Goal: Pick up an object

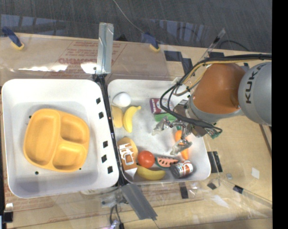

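- Arm point(230, 92) reached in from the right, over the right bin point(201, 87); orange band sat above the wrist, cables looped round it.
- Hand point(182, 136) was low in the right bin, pointing down by an orange carrot-like piece point(183, 146); the piece sat right at the fingertips, maybe touching.
- Couldn't tell how far open the hand was, or whether anything sat between its tips: too small, cluttered by cables.
- Likely target, my guess: that orange piece. Other candidates in the same bin: banana point(129, 117), white egg point(121, 99), tomato point(145, 159), watermelon slice point(166, 161), small can point(183, 169), a second banana point(151, 173), brown carton point(127, 154), dark packet point(157, 105).
- Left bin point(10, 128) held a yellow divided plate point(56, 140), well apart from the hand.
- Risks: the orange piece looked thin and lay flat, so the tips could close above it and come up with nothing.
- It lay near the can and watermelon slice; a descent slightly off could shove those or pinch two things.
- Bin wall was near on the right; a push could wedge the piece against it.
- Cables hung close to the hand and could snag.
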